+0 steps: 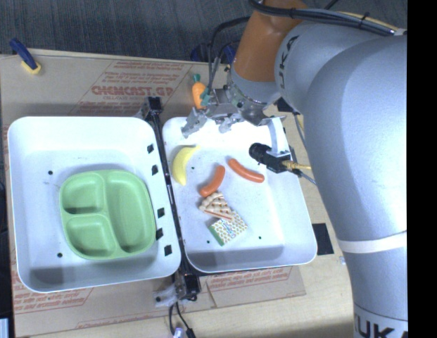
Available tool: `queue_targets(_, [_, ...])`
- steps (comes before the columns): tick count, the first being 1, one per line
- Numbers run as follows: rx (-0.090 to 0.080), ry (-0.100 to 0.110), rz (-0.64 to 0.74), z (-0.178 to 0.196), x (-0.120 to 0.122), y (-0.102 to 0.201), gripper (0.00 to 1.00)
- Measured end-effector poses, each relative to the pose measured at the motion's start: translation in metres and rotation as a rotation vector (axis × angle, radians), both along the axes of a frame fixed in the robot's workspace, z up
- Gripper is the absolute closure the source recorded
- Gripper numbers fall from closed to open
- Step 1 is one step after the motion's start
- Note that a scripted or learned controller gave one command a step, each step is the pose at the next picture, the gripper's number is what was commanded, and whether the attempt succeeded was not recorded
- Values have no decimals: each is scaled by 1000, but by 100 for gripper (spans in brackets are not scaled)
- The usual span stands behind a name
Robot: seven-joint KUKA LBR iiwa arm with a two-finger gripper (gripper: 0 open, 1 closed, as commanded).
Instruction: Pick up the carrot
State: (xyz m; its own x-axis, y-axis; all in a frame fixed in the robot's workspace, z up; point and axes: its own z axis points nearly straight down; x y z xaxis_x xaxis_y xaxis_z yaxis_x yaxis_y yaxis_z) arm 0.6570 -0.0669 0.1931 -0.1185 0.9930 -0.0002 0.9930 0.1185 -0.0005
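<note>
The big grey arm with its orange band [264,27] sweeps in from the right and hangs over the far end of the right-hand shallow white plastic bin [292,248]. Beside that sits the left white bin [21,189], carrying a pale green three-compartment plastic tray [105,213], all of it resting on the cardboard-covered tabletop [84,72].

Inside the right bin lie a yellow toy banana [182,164], two orange-red toy sausages [212,180] [245,170], a tan waffle-patterned piece [217,205] and a small green-edged patterned block [228,229].

Now the metal end effector [214,111]: it sits at the bin's far rim, and whether its fingers are spread or closed cannot be made out. The small orange carrot with a green top [198,93] appears just above and left of it, right at the bin's far edge, touching or nearly touching the metalwork. Whether it is truly pinched cannot be told.

The risks from here look real. If the carrot is caught only at its tip or side, a lift could let it slip and drop outside the bin onto the cardboard. A shallow grip against the rim could also pivot the carrot free. And a descent this close to the wall could jam a finger on the bin's edge.
</note>
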Motion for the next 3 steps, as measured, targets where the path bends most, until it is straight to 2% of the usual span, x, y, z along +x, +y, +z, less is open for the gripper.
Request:
queue_targets(1, [-1,0,-53,122,0,-11,0])
queue_targets(2, [-1,7,-601,37,-1,28,0])
queue_targets(3, [-2,6,-659,-43,-2,-57,0])
